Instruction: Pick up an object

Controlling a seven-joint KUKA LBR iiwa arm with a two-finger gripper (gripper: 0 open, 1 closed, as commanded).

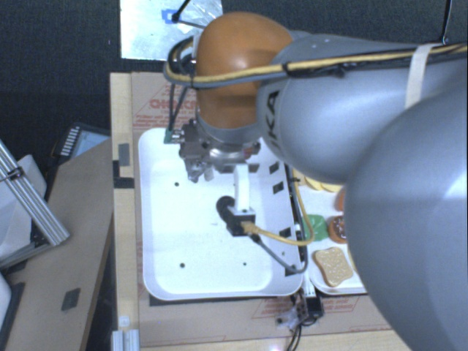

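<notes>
Camera view: gripper (202, 168) over the left bin (174, 229), open or closed I can't tell, best swing to the toast (333, 265) just right of it

Even, soft light; hand (203, 171) in focus, near arm (380, 123) slightly blurred.

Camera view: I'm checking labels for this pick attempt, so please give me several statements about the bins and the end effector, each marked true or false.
1. The end effector is over the left bin. True.
2. A toast slice lies in the right bin. True.
3. The green item lies in the left bin. False: it lies in the right bin, near the toast slice.
4. The arm reaches in from the view's left. False: it comes from the right.
5. The end effector holds the toast slice. False: the toast slice lies in the right bin, apart from it.
</notes>
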